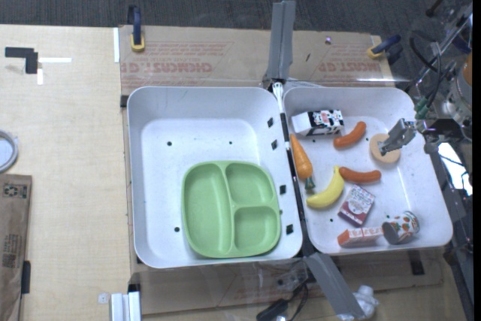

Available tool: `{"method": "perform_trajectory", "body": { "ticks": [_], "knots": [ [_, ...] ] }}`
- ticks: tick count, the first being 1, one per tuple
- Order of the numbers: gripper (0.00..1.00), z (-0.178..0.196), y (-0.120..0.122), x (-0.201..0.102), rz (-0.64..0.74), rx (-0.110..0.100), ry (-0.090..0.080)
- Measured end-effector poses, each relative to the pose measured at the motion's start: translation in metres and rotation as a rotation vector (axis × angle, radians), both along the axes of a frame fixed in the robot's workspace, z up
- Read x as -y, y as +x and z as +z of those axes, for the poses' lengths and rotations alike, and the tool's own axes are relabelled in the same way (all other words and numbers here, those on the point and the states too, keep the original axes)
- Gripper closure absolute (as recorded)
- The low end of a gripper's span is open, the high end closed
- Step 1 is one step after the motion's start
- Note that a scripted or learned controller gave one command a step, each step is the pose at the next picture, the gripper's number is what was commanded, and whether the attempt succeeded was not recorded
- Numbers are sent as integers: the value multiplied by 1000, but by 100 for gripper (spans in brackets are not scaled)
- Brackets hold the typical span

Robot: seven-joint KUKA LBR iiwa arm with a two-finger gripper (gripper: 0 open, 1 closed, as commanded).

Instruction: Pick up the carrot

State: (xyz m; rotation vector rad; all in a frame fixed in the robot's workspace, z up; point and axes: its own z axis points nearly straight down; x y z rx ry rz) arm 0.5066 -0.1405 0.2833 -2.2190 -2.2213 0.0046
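Note:
The carrot (301, 158) is orange with a green tip and lies along the left wall of the right bin (428, 162), pointing toward the back. My gripper (396, 137) hangs low at the right side of that bin, right over a round tan disc (383, 153). It is well to the right of the carrot, about a third of the bin's width away, and nothing of the carrot is near it.
A yellow banana (325, 192) lies just right of the carrot, with two orange sausages (349, 135) (361, 175) and a small milk carton (319, 121) nearby. Small boxes (357, 205) and a can (400, 228) sit at the front. The left bin holds a green divided plate (231, 208).

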Motion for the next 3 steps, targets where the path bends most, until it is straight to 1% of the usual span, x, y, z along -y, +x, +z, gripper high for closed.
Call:
{"method": "perform_trajectory", "body": {
  "ticks": [1,2,3],
  "knots": [
    [0,-192,53,-45,94,3,0],
    [0,-92,51,-64,178,2,1],
    [0,-93,-2,-129,153,0,1]
  ]
}}
